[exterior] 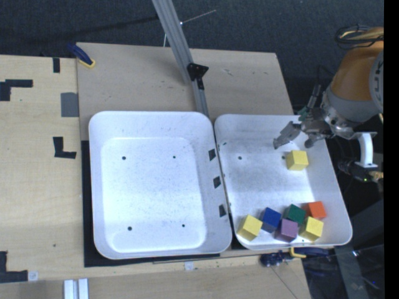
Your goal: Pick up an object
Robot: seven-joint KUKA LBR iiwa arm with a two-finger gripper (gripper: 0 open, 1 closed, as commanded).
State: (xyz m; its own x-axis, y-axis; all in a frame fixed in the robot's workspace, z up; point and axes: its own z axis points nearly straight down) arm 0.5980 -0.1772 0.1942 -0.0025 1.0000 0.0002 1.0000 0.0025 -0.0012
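bench (143, 80): pale wood, two white bins side by side
left bin (153, 182): white, speckled floor
right bin (259, 185): blocks inside
tool (293, 137): above right bin's far right part, fingers spread apart, nothing between them
yellow block (297, 160): alone, just below tool, not touching
block cluster (283, 222): near edge of right bin; yellow, blue, purple, green, orange, yellow
arm (355, 86): entering from right

A robotics lab: taped plywood bench (37, 167), two white bins (100, 185).
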